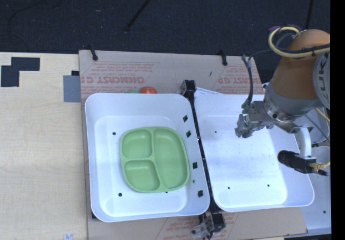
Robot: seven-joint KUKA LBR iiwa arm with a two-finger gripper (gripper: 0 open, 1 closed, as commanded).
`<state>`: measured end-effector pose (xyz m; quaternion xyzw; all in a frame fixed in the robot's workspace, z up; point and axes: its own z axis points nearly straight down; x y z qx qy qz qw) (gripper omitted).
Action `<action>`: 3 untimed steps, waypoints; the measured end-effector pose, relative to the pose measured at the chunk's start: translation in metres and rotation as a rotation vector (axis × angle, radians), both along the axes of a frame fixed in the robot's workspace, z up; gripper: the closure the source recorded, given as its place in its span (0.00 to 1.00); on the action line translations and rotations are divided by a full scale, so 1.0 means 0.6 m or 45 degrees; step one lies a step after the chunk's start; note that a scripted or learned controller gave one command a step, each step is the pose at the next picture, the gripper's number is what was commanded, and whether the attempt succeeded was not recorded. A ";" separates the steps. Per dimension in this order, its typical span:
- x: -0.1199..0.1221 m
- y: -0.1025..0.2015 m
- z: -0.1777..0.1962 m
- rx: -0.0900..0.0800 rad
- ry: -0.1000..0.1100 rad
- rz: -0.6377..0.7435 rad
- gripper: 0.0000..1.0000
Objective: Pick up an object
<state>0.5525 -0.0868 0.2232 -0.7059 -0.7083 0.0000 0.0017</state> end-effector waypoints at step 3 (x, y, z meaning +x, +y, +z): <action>0.075 0.253 0.004 -0.001 -0.001 0.000 1.00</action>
